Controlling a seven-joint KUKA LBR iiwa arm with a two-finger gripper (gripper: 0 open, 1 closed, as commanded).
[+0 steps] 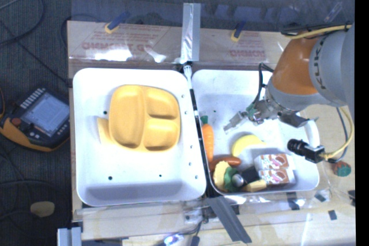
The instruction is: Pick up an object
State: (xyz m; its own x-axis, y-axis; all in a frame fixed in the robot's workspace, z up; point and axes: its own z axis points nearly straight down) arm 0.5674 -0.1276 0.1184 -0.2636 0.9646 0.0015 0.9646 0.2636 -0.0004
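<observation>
Dark carpet surrounds my surface, where the end effector (245, 117), fingers apart and empty, hovers in the right bin (222, 86) above a yellow lemon (245, 143), probably light, rounded, best pinched across its middle.

One fixed camera looking down on the bench at a slant.

It is sitting above and well back, taking in both bins whole: the left bin (86, 141) with its yellow tray (144, 117), and the right bin (219, 89). The bench's far edge is lying toward the top of the view, the near edge at the bottom. It is also catching dark floor at the top and left, with a pendant (39, 118) there, while the arm (314, 69) is reaching in from the right.
</observation>
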